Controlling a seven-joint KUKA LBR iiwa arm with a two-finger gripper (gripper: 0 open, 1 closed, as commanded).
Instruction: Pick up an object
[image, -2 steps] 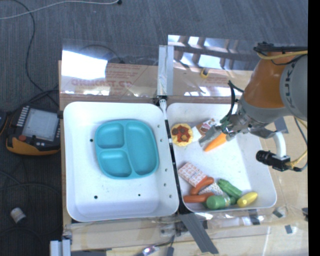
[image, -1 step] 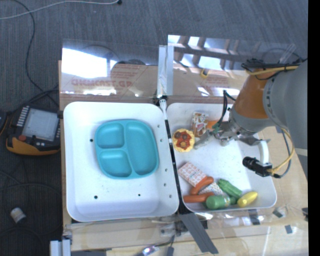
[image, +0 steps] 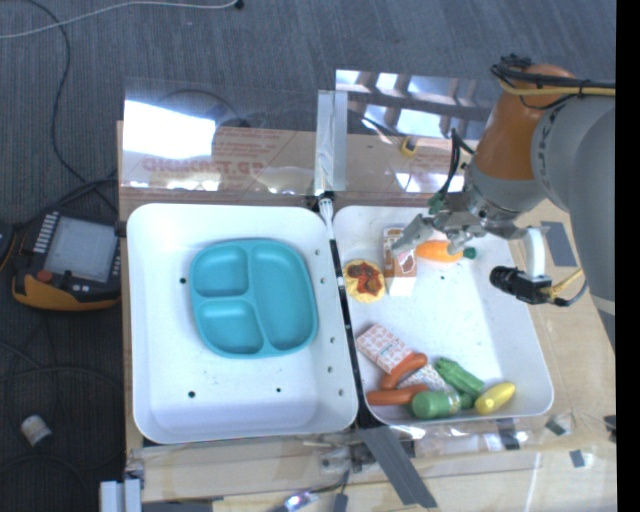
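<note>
I see the claw (image: 437, 232) low in the right bin (image: 520, 340), over an orange piece (image: 437, 251) beside a small box (image: 402, 262); I cannot tell its state, so next it must close and lift.

In the right bin (image: 520, 330), the middle of the floor lies bare, open to a reach from above. Its far left part is crowded: a carton (image: 402, 262), a pizza slice (image: 364, 279) by the dividing wall, an orange piece (image: 437, 251), with the end effector (image: 440, 232) and arm (image: 530, 130) over them. The near edge is blocked by a wafer box (image: 381, 345), carrot (image: 392, 397), green pieces (image: 447, 388) and a lemon (image: 494, 397). In the left bin (image: 150, 300), a blue plate (image: 252, 298) takes the centre; its near floor is free.
</note>
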